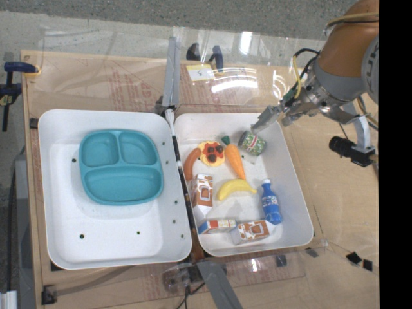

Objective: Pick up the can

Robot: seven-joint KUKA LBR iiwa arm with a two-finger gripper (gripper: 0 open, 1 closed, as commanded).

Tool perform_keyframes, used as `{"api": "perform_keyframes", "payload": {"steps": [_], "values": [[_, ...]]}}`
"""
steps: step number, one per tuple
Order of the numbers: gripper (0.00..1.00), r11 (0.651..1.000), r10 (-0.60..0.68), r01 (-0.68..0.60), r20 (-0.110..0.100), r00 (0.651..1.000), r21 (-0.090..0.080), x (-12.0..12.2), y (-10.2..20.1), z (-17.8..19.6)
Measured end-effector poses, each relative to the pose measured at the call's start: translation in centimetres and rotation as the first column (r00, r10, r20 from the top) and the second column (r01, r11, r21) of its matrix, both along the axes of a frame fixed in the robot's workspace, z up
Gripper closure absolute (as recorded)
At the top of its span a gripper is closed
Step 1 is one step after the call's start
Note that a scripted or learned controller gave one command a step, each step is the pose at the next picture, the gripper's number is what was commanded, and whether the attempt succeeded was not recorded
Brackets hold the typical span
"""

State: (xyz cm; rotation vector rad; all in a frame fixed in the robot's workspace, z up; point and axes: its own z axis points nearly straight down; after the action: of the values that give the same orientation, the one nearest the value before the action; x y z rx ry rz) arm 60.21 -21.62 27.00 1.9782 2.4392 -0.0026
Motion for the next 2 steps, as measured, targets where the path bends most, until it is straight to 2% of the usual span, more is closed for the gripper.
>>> {"api": "perform_keyframes", "payload": {"steps": [1, 2], "values": [[0.00, 0.987, -0.160, 0.160, -0.002, 0.987, 0.001, 3.7, -4.4, -11.3], [0.00, 0.984, -0.177, 0.177, -0.006, 0.984, 0.009, 5.3, -3.8, -18.3]]}}
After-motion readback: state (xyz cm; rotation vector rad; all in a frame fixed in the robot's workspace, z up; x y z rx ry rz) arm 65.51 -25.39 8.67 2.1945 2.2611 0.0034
